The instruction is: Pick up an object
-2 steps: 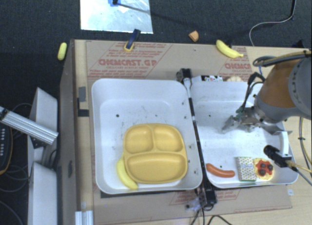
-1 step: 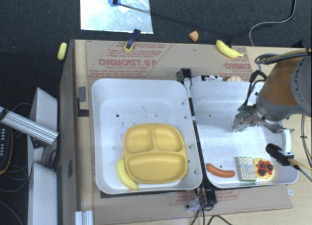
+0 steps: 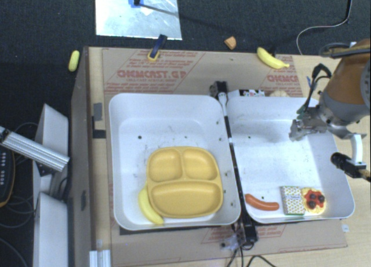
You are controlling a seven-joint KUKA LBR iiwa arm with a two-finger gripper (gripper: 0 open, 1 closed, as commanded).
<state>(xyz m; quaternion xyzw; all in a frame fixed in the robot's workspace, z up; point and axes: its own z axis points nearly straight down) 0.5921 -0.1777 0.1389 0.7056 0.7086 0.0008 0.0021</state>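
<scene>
Two white bins sit side by side on the counter [image 3: 174, 66], and the camera view looks down on both at a slant. The left bin [image 3: 124, 144] holds a yellow divided plate [image 3: 184, 180] with a banana [image 3: 148, 207] lying against its lower left edge. The right bin [image 3: 272, 150] holds a toy sausage [image 3: 262, 203] near the front wall and, just beside it, a small pizza slice box [image 3: 302, 200]. These two are the nearest candidates for picking.

The gripper [image 3: 302, 128] hangs over the upper right part of the right bin, well apart from the sausage and the box. Whether the jaws are released or clenched, I cannot tell; nothing is visible between them. I judge that the task is at the approach step and no object is taken yet.

The next move calls for travelling toward the front of the bin and descending over one object. The middle of the right bin floor is bare, so the path is free. Both objects lie near the front wall, and the box is also near the right wall, so I think the descent leaves little margin there. A second banana [image 3: 271, 58] lies on the counter behind the bins.
</scene>
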